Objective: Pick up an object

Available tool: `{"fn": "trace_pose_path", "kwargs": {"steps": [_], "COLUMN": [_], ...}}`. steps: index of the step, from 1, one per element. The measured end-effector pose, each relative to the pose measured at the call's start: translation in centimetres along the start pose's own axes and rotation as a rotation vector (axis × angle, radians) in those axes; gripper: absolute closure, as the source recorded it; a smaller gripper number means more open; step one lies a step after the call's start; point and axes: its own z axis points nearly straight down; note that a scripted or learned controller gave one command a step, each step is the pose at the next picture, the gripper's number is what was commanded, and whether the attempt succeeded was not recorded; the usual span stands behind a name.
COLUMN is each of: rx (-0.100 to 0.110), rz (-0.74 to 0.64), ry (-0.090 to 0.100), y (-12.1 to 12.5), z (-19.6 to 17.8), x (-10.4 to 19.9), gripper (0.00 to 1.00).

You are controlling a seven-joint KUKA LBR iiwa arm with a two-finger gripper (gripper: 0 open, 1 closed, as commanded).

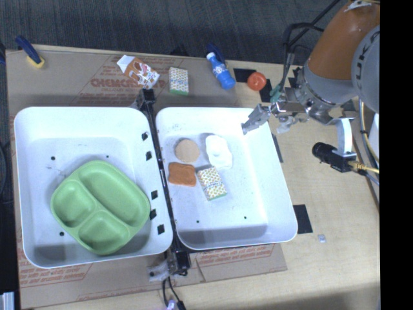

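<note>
Above the right bin's (284, 202) two o'clock corner, my gripper (256, 119) holds nothing I can see; next I go down to the white block (218, 151) at eight o'clock

The arm (345, 41) has a rounded orange band above a grey wrist; black cables loop along it; the gripper (253, 123) is a small grey metal assembly with thin fingers; a black cylindrical part juts beside it.
</note>
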Motion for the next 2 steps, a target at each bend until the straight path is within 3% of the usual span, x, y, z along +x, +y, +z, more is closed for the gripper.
{"fn": "trace_pose_path", "kwargs": {"steps": [1,2], "rx": [0.007,0.0], "rz": [-0.001,-0.004], "ry": [0.003,0.001], "y": [-3.9,-8.5], "z": [15.4,8.6], "x": [2.6,11.8], "gripper": [0.0,0.0]}}
